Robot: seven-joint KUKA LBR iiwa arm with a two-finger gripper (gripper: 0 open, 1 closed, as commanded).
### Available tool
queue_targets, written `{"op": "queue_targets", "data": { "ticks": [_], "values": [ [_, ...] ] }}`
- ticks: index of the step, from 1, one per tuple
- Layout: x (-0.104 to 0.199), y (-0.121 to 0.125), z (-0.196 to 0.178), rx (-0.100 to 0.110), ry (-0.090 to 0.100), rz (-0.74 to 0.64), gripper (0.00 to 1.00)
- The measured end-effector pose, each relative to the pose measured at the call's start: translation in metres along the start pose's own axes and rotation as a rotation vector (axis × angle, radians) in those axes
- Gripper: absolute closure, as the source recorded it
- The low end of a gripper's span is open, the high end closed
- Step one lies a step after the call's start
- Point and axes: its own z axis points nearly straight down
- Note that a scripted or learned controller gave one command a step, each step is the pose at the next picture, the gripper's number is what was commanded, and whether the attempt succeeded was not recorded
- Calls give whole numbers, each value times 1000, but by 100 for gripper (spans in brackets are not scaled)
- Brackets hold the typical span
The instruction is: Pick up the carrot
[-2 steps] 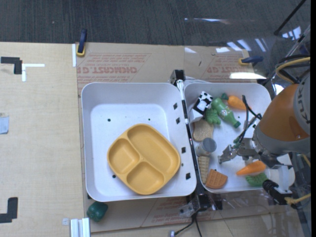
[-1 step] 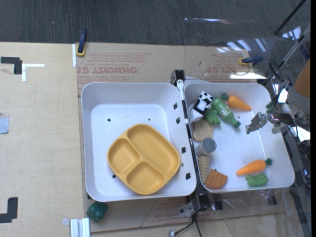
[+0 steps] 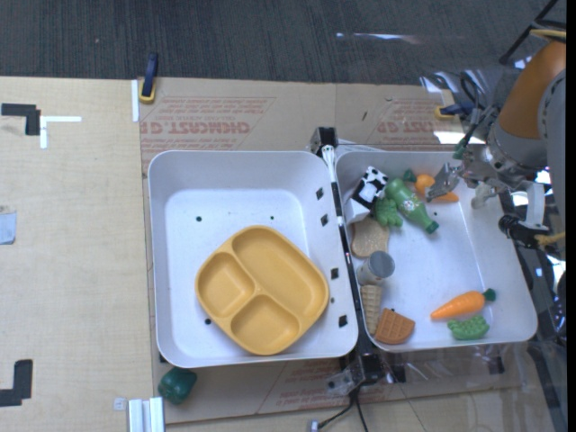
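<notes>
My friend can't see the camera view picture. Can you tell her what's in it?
A robot arm reaches from the right over the far end of the right bin, which holds toy food; the carrot lies at the near end, away from the gripper. The left bin holds a yellow plate with three sections.

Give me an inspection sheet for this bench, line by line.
Surface: cardboard-covered bench bearing two white bins side by side.
Job's things: carrot lies in the right bin, near its front right corner.
Clutter: yellow divided plate in the left bin; green bottle, green leafy piece, waffle cone, grey cup in the right bin; green toy on the bench.
Grippers: gripper over the right bin's back, far from the carrot.
Cables: black cable at the front edge.
Surroundings: dark floor.
</notes>
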Motion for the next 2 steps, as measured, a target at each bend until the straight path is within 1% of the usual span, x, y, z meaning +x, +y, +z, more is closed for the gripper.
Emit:
{"op": "queue_targets", "data": {
  "ticks": [1, 2],
  "values": [
    [2, 15, 35, 57, 16, 196, 0],
    [2, 16, 35, 53, 15, 468, 0]
  ]
}}
